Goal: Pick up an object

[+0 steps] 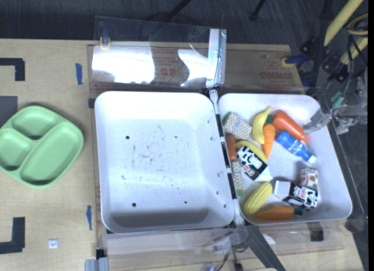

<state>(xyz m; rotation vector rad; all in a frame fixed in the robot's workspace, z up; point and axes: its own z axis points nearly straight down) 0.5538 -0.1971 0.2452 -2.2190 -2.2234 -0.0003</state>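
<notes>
Smooth plastic carrots (268, 139), a curved banana (260, 124) and a blue bottle (295, 147) crowd the right bin (342, 176); the gripper (324, 118) is too blurred to tell its state.

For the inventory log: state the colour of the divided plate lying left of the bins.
Light green; the divided plate shows plainly in the camera view.

At the frame's right you had the toys heaped in the right bin (336, 164): banana (260, 123), carrot (268, 140), blue bottle (294, 146), corn (257, 197).
</notes>
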